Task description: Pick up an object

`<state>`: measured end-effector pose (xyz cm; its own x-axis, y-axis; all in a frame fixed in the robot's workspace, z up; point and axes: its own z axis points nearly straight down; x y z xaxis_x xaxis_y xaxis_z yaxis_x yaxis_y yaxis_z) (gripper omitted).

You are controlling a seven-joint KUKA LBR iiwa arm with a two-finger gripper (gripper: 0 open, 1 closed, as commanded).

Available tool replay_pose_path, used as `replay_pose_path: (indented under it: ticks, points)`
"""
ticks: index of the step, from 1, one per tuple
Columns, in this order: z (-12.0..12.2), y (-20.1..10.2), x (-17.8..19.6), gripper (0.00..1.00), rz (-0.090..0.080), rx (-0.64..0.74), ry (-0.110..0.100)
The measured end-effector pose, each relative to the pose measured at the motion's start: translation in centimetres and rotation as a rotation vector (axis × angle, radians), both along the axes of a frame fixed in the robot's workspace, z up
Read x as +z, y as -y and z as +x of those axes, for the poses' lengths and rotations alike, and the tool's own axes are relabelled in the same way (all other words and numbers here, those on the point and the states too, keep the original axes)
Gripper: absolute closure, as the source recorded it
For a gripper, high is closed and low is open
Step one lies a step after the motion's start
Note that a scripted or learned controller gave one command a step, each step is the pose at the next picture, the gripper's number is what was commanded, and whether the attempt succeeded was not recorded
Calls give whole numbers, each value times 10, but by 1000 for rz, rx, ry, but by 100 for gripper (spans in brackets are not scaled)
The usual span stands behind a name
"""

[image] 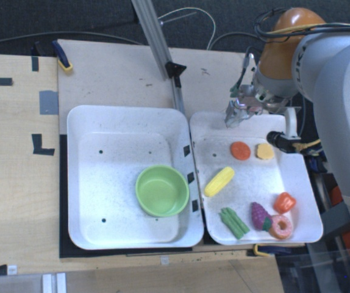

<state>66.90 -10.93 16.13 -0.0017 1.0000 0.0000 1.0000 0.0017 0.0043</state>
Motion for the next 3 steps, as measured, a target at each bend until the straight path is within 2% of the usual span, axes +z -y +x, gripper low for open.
replay_pose_path:
  ticks: [1,2,3]
  points:
    - [9,-7,55,100,0,1,1]
    - [10,-7,61,100,1,0,-4]
    - [-8,-58,71,100,2,4,-6]
